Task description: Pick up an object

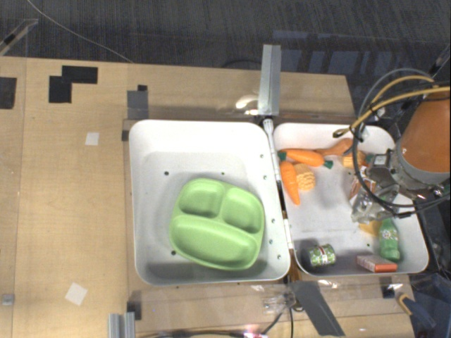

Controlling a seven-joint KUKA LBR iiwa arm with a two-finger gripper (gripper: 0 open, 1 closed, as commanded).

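Because the gripper hangs low in the right bin beside the green bottle, it could bump it away; its grip I cannot tell.

Two white bins on bench

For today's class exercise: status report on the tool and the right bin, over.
Tool low in right bin, grip state unclear. Carrots, can, green packet loose nearby. Green tray in left bin.
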